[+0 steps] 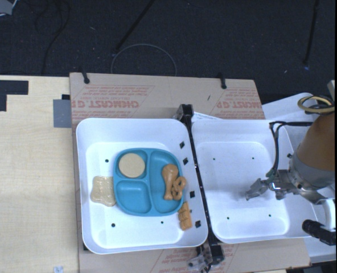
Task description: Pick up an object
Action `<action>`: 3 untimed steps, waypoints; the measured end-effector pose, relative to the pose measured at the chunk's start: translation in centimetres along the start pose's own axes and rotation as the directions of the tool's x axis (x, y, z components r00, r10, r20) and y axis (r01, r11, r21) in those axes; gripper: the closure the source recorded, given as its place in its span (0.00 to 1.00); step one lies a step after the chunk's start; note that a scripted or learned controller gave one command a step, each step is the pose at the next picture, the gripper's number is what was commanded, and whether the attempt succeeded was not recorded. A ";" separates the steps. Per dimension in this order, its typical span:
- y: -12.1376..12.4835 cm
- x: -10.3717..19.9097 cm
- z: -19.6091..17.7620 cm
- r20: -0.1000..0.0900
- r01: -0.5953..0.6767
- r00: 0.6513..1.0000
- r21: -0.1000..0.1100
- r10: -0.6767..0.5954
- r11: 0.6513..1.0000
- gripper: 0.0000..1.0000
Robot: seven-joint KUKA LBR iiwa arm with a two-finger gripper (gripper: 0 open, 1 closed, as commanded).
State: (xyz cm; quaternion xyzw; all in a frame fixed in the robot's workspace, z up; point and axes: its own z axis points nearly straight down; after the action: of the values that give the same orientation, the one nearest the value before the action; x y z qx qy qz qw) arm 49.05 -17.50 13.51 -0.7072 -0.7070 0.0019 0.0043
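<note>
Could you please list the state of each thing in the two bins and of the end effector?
Blue tray: flat in the left bin, upright.
Round cracker: in the tray's top-left compartment.
Pretzel: in the tray's right compartment.
Pale piece: on the bin floor, against the tray's left edge.
Brown piece: on the bin floor, by the tray's lower-right corner.
End effector: over the right bin, holding nothing.

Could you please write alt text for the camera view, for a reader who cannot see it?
The robot arm's claw hangs over the right white bin. The left bin holds a blue divided plate carrying a round tan biscuit and a brown pretzel-like toy, with a pale piece at its left and a small orange-brown piece at its lower right.
</note>
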 end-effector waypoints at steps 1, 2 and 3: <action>0.1 0.0 4.9 0.003 -0.001 1.000 -0.008 0.001 1.000 0.00; 0.1 -0.1 3.6 0.003 -0.005 1.000 -0.009 0.005 1.000 1.00; 0.5 0.1 -2.6 0.004 0.002 1.000 -0.011 -0.002 1.000 1.00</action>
State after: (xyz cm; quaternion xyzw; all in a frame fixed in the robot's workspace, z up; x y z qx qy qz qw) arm 49.60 -17.46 16.09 -0.7065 -0.7077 -0.0006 -0.0008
